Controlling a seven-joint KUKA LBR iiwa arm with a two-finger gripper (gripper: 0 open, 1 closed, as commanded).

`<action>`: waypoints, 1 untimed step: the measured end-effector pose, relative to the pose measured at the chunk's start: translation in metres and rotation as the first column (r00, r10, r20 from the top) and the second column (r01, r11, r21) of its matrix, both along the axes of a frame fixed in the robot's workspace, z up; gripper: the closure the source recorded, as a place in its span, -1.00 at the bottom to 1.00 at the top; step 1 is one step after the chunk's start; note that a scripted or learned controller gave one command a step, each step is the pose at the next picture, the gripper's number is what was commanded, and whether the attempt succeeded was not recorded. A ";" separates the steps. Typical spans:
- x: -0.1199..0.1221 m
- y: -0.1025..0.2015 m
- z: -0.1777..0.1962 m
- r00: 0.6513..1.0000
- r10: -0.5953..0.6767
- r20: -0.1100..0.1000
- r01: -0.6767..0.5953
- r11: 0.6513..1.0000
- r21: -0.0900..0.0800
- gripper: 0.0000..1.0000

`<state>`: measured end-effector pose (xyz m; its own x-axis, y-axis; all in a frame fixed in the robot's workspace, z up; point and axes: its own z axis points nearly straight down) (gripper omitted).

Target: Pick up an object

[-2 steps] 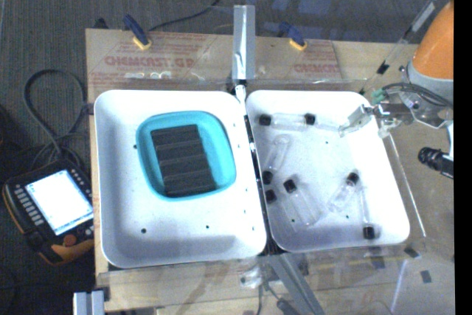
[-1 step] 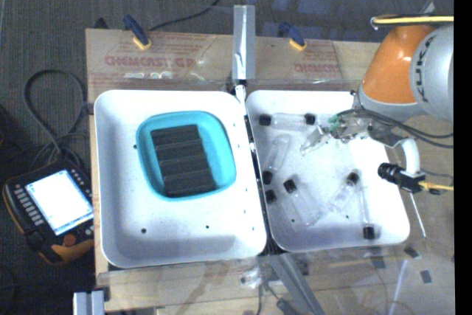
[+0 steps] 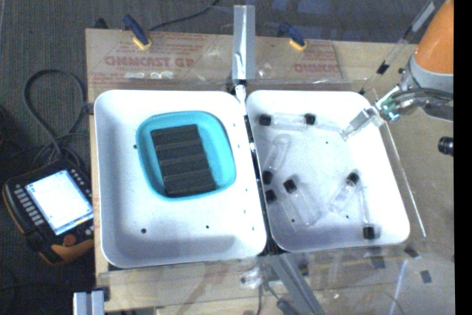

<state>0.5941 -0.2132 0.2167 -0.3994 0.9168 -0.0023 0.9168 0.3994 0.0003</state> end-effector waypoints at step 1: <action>0.017 0.056 -0.104 0.999 0.038 -0.003 -0.038 0.999 0.003 -1.00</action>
